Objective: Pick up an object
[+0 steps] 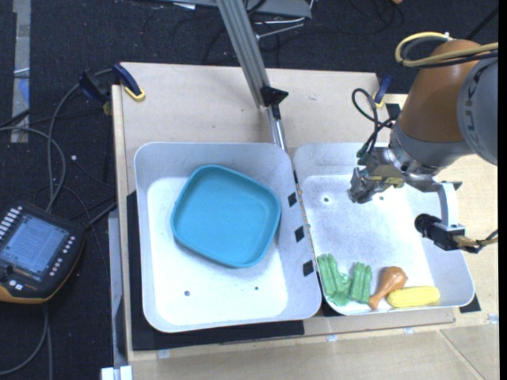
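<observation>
Objects to pick: we see four small things lying together along the near edge of the right bin [444,236]: a green ridged piece [333,279], a second green piece [360,282] just beside it, an orange-brown drumstick-shaped toy [387,283], and a yellow oblong piece [413,296] at the near right corner of this bin.
Gripper: the gripper [363,190] hangs over the far part of the right bin, well apart from the four things.
Jaws: we cannot tell if they are open or closed; nothing shows between them.
Arm: the grey arm with orange band [444,93] comes in over the far right side of the right bin.
Left bin: the left bin [150,212] touches the right bin along their shared side; a blue plate [226,216] lies in it.
</observation>
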